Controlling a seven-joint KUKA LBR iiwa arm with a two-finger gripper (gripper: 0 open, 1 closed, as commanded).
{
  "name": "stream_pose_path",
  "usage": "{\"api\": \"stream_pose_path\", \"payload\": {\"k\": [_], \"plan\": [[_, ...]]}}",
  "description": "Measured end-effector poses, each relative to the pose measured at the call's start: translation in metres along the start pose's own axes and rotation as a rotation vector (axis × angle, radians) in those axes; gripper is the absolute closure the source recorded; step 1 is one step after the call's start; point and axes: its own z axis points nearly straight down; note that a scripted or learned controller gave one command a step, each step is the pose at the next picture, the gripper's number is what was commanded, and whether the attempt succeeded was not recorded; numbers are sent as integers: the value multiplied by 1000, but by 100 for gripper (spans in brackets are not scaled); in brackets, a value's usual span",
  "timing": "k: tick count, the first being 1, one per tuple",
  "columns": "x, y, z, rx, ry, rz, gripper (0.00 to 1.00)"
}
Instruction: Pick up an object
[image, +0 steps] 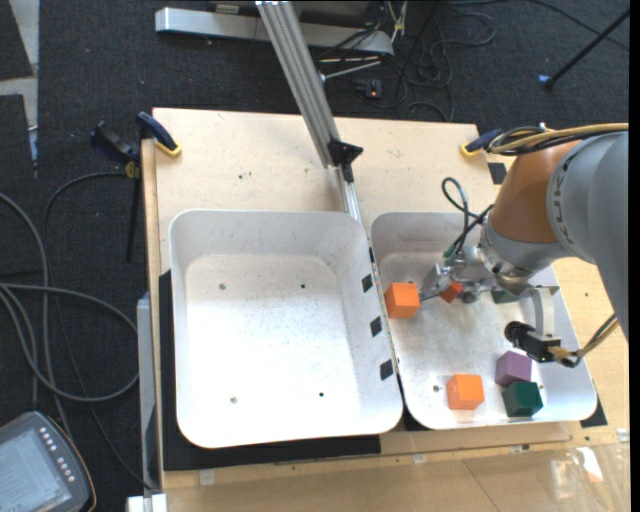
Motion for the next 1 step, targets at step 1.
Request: {"api": "stream_pose_path", "payload": {"k": [1], "plan": [[0,1,-13,-5,0,1,100]]}}
